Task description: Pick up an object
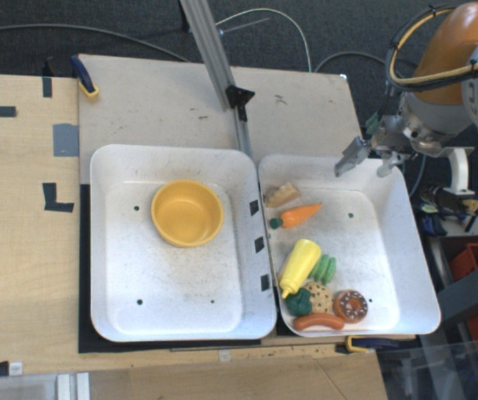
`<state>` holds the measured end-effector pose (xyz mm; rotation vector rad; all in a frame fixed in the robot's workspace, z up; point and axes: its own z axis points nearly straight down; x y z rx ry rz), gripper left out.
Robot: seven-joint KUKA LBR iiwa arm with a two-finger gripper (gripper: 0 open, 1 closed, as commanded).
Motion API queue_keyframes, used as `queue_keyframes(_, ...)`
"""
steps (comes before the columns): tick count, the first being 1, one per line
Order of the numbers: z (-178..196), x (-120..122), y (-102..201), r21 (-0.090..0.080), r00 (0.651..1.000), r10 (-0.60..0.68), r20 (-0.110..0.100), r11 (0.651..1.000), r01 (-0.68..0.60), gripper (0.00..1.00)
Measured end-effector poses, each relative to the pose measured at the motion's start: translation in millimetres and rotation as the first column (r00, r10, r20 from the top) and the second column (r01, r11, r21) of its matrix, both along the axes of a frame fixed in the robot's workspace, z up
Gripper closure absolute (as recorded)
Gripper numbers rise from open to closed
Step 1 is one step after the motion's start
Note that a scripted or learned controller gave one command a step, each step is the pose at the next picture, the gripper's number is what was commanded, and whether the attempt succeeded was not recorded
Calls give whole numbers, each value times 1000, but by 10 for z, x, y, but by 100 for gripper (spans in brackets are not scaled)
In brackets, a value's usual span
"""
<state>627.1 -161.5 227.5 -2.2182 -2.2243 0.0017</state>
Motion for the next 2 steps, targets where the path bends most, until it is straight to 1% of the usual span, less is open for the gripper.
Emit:
queue_keyframes(1, 0, 0, -1, 0, 1000, 0, 0, 1000, 0, 0)
queue_keyframes(2, -449, -31, -41, 0, 1000, -1, -5, 1000, 1, 0)
